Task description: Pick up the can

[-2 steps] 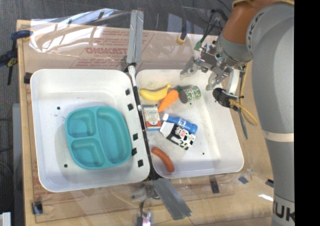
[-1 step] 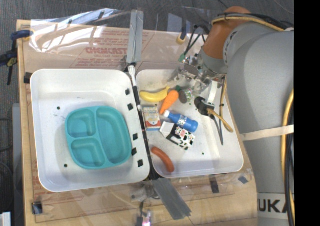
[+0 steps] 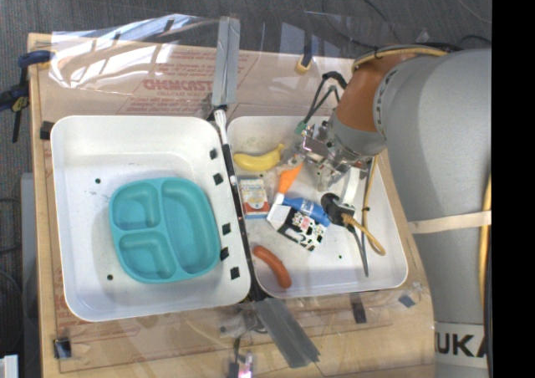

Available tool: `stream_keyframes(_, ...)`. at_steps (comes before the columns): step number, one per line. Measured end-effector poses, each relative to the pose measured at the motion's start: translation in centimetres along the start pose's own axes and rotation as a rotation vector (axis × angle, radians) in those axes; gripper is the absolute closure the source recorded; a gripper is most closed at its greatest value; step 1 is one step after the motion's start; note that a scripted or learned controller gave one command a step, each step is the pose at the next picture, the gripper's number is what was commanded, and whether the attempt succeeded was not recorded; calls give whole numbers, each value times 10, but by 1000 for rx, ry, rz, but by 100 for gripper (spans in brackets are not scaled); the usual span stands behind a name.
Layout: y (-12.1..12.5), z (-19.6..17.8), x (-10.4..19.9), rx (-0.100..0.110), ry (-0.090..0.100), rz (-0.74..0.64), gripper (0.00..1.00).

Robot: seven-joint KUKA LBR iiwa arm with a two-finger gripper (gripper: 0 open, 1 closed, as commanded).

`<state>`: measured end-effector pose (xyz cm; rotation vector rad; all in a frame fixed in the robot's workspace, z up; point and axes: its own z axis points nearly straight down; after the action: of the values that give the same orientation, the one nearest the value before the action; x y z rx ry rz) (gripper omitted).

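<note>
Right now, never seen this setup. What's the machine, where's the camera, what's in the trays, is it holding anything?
One fixed camera looks down at a slant on a bench with two shallow white bins. The big grey arm with an orange band reaches in from the right; its tool hangs over the right bin. The left bin holds a teal divided plate. The right bin holds a banana, a red sausage-shaped piece, a blue and white carton, a small box and an orange piece. I can't pick out a can in that clutter, and I see nothing gripped in the tool.
</note>
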<state>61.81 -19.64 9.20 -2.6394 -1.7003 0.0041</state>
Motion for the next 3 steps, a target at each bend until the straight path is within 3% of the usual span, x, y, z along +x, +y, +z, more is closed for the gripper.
stream_keyframes(1,34,-97,20,-1,2,-26,0)
stream_keyframes(2,37,-103,13,-1,1,-12,0)
stream_keyframes(3,37,-64,12,2,0,-3,0)
